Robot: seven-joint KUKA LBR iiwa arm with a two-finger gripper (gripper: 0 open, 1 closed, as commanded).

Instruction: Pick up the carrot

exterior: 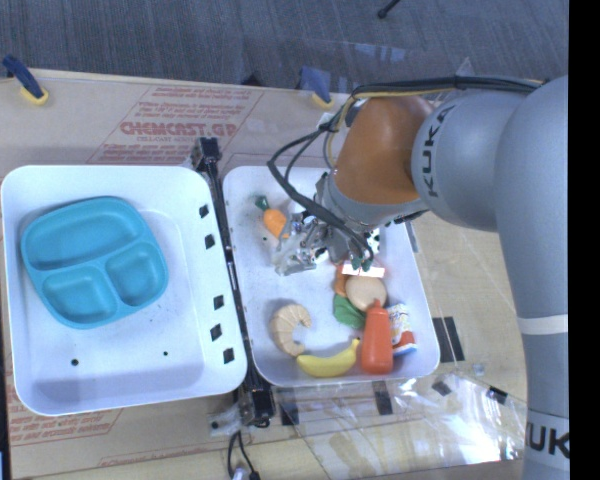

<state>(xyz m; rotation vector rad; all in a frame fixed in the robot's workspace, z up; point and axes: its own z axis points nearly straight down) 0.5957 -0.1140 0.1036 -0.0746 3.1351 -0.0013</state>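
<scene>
While the hand (pixel 302 248) hovers, the carrot (pixel 272 220) lies just beside it.

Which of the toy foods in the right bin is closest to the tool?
The small orange carrot with the green top, just left of the tool; the croissant, banana and red bottle lie farther down.

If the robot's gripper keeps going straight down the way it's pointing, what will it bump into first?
Probably the bare floor of the right bin. The gripper points down just right of the carrot, so it looks likely to miss it, though depth is hard to judge.
</scene>
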